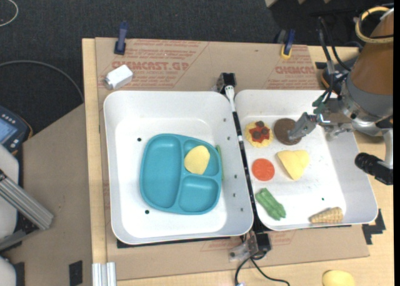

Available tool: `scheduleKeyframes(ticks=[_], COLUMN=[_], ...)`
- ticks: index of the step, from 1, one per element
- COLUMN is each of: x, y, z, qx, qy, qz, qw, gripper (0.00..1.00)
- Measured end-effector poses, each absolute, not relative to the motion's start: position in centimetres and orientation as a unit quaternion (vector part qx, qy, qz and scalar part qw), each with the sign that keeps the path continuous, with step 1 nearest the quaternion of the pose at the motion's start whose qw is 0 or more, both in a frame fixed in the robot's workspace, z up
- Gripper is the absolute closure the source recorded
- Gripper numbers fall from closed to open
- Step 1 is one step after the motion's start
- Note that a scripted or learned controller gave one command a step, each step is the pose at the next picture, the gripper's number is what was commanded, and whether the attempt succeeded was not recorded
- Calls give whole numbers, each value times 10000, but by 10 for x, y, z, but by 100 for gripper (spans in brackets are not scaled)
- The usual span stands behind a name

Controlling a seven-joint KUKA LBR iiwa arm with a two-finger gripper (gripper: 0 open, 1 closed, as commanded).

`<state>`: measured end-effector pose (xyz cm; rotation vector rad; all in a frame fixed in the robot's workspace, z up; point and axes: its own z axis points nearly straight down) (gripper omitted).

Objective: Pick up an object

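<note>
Plainly, red print on the cardboard under the bins reads "CAMCAST", partly legible, once behind each bin. The left bin carries a blue divided plate with a yellow piece in its upper right section, and bare white floor runs along that bin's far and left sides. In the right bin lie a small pizza toy, a brown disc, a red disc, a yellow wedge, a green pepper and a cone close to the near rim. The gripper sits at the brown disc's right edge; I cannot tell how far it is open or whether it has hold of anything. Open floor lies right of the wedge.
</note>
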<state>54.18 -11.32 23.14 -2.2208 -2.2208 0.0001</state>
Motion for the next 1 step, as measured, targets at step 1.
scheduleKeyframes(ticks=[1], x=[490], y=[-118], z=[178], qx=[-7081], qy=[-7061], qz=[20], qw=[42], gripper=[0])
